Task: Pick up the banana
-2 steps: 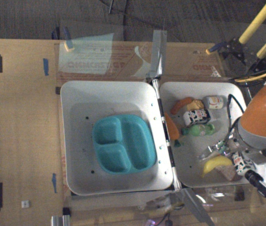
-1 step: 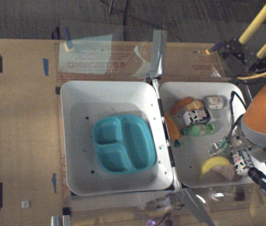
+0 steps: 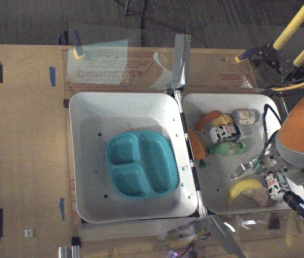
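Note:
The yellow banana (image 3: 245,187) lies in the right bin (image 3: 216,198), near its front wall, curving up to the right. My gripper (image 3: 251,166) hangs just above and behind the banana, reaching in from the right under the arm's orange band (image 3: 301,130). I see nothing held in it. The arm covers the bin's right side.
The right bin also holds two orange carrot-like pieces (image 3: 208,119) (image 3: 196,144), a cow-patterned box (image 3: 224,133), a green bottle (image 3: 228,148), a small white tub (image 3: 244,116) and a brownish lump (image 3: 259,198) touching the banana. A teal divided plate (image 3: 140,163) sits in the left bin (image 3: 87,117).

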`<state>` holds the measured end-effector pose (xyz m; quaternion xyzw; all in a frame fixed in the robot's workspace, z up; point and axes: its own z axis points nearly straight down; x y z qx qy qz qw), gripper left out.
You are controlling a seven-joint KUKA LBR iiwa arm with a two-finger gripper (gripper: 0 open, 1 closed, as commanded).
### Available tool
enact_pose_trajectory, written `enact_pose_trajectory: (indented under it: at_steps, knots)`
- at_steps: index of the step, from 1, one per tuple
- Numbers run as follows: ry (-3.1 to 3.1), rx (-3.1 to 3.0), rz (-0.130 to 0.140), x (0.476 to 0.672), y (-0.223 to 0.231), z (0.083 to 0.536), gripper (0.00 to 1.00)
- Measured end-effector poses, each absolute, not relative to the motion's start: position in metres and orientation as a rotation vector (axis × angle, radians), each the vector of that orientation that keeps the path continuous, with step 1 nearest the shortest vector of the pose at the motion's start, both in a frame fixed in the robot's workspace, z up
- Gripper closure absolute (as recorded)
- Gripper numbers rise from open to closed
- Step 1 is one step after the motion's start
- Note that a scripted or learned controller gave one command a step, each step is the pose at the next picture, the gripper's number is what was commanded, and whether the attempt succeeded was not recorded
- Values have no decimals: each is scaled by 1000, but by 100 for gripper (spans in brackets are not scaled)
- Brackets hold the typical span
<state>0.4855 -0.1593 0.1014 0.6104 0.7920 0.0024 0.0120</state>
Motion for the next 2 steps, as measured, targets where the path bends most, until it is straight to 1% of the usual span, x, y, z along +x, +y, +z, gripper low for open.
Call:
enact_pose_trajectory:
  at_steps: [1,2]
  knots:
    - [2300,2139,0,493,-103,181,0]
    - [2281,2161,-1,479,-119,101,0]
